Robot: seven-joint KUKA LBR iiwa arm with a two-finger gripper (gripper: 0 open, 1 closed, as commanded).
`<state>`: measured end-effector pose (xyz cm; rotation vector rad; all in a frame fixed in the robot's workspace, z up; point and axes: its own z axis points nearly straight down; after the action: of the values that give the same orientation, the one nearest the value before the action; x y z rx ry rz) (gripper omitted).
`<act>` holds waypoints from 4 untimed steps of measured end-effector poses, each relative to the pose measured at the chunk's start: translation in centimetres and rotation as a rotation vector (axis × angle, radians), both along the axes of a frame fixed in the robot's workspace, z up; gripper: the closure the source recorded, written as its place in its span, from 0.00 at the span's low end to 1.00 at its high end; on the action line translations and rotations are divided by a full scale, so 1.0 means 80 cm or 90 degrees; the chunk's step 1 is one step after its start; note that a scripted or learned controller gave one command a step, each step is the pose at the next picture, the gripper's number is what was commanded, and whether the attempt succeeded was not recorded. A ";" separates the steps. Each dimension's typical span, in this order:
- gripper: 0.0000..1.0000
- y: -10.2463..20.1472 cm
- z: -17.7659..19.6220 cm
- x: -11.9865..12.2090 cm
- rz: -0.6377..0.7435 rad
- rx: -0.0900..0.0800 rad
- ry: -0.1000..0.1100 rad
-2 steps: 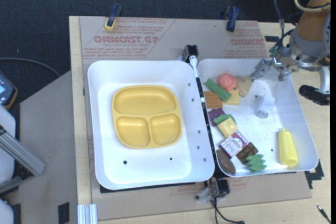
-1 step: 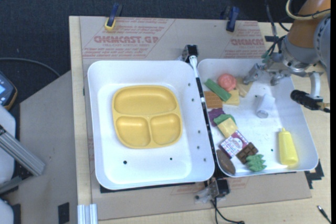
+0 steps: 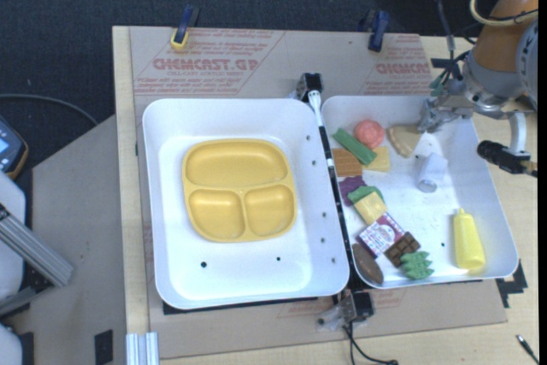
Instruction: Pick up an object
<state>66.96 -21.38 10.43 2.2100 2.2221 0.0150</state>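
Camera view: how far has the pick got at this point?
Done: the end effector is down at the far edge of the right bin, beside a tan piece. In hand: nothing visibly lifted. The toys, such as the yellow bottle and pink ball, lie on the bin floor. Left: grasp one object and raise it. The yellow tray sits in the left bin.

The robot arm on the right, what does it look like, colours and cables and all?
The arm is grey metal with a rounded orange band above the wrist. Thin dark cables loop beside it. Its pincer is small, metallic grey, with slim parts.
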 end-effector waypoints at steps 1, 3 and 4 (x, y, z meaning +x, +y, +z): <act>1.00 -0.006 0.077 -0.006 -0.004 -0.004 0.002; 1.00 0.056 0.162 -0.025 -0.001 0.000 0.008; 1.00 0.109 0.167 -0.044 -0.001 0.000 0.009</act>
<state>63.45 -12.70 23.81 2.2187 2.2279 0.0001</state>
